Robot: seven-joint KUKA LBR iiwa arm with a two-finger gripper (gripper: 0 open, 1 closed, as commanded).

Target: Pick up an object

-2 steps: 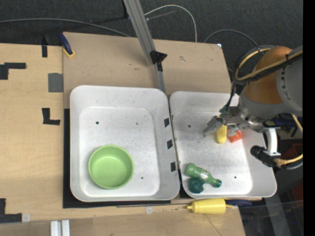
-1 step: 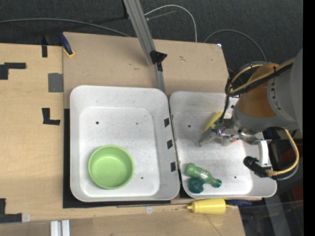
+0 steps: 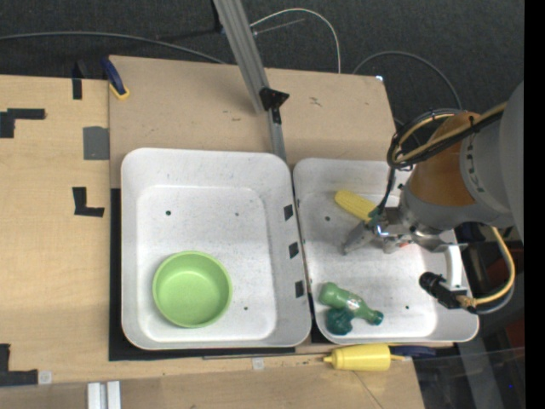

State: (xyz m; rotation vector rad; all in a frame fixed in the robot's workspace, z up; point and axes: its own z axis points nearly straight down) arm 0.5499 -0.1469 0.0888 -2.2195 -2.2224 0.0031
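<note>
In the right bin lies a yellow oblong object near the back, tilted down to the right. A green bottle-shaped toy rests near the bin's front left corner. My gripper is low over the middle of the right bin, between these two things. It stands open: one finger points down-left and the other sits right by the yellow object's right end. Nothing is held between the fingers. The grey arm with its orange band comes in from the right.
The left bin holds a light green bowl at its front left. A yellow bottle-like thing lies on the bench just outside the right bin's front rim. A grey metal pole slants down to the bins' shared back edge.
</note>
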